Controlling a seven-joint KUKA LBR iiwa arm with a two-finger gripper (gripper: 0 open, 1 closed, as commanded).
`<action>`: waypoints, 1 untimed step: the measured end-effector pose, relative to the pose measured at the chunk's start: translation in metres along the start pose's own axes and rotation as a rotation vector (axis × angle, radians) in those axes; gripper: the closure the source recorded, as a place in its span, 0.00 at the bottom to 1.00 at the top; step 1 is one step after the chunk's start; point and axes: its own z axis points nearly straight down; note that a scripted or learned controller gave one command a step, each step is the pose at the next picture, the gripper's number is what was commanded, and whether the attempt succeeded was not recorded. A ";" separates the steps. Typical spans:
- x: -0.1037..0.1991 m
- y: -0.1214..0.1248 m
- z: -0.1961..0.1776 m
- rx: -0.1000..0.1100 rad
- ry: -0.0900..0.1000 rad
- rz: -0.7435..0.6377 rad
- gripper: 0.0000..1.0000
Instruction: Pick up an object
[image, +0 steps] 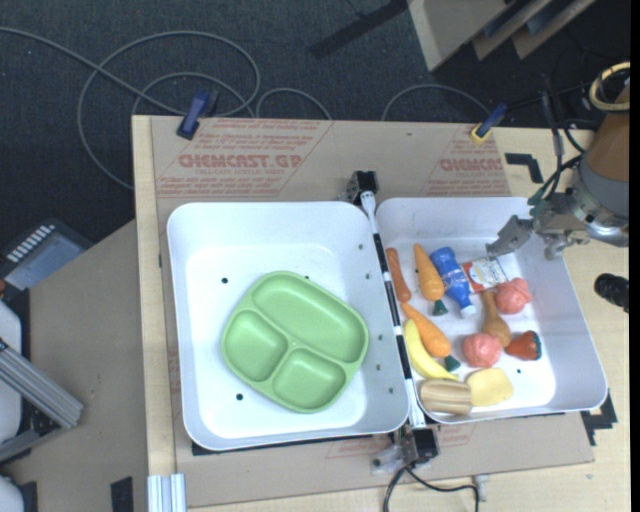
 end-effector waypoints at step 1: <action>-0.024 -0.037 0.112 0.002 0.000 0.001 0.00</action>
